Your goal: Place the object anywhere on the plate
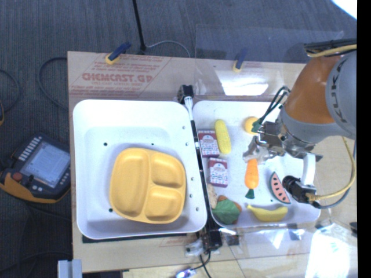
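A yellow divided plate [148, 184] lies in the left white bin [93, 120]. In the right bin [232, 112], my gripper [258, 148] hangs just above the top end of an orange carrot [251, 176]. The carrot lies lengthwise on the bin floor. A yellow ball [250, 124] sits just behind the gripper, partly covered by it. Nothing is visibly held.
The right bin also holds a corn cob [222, 135], two small red boxes [207, 143] [218, 172], a green vegetable [226, 211], a banana [268, 212] and a watermelon slice [279, 188]. A handheld pendant [37, 168] lies off the bench at left.
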`<state>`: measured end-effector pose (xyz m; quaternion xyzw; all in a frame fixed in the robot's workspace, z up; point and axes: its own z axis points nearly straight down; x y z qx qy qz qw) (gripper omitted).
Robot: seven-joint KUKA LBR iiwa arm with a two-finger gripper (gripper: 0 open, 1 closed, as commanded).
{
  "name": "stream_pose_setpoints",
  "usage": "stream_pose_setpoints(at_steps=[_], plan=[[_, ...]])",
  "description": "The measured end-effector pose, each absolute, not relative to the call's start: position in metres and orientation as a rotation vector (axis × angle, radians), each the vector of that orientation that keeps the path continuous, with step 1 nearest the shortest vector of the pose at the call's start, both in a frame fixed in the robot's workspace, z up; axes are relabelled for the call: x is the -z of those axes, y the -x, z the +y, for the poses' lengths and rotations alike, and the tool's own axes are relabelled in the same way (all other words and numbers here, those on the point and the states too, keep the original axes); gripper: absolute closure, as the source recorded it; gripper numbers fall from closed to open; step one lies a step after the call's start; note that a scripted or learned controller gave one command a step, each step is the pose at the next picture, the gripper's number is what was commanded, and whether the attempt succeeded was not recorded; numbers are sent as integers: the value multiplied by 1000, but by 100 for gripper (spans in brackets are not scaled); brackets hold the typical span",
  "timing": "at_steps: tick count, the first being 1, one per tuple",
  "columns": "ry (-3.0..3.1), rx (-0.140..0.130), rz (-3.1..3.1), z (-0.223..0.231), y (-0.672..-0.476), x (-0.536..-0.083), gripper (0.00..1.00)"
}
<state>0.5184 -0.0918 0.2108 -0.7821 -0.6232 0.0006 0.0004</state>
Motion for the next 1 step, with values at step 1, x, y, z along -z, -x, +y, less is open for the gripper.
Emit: stream_pose_setpoints(at_steps=[1], plan=[[2456,-2,-1957,-92,-518,-211,0]])
